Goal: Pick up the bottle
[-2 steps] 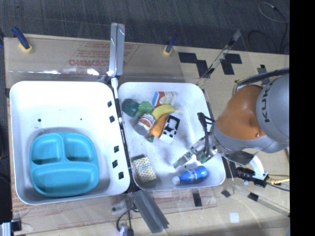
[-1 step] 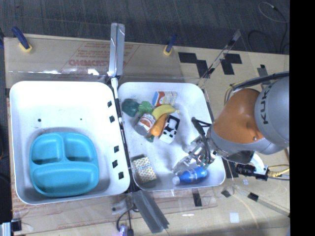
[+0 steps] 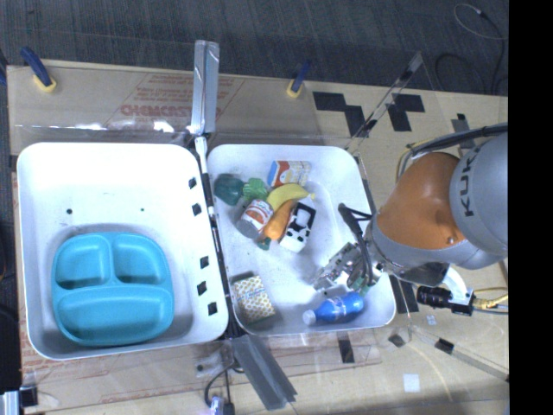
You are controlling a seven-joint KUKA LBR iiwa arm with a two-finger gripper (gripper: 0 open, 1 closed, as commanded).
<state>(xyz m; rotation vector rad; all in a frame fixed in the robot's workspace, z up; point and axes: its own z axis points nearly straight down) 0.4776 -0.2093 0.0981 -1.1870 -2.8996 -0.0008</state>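
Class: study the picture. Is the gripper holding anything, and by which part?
Nothing is visibly held. The gripper is just above the blue bottle, which lies in the right bin.

Two bins are sitting side by side on the bench (image 3: 78, 85); a divided tray (image 3: 112, 288) is lying in the left bin (image 3: 34, 171); in the right bin (image 3: 346, 167) a cluster of small items (image 3: 272, 206) is resting toward the back, a bottle (image 3: 337, 309) is lying at the front right corner, and the gripper (image 3: 346, 271) is hanging just behind it.
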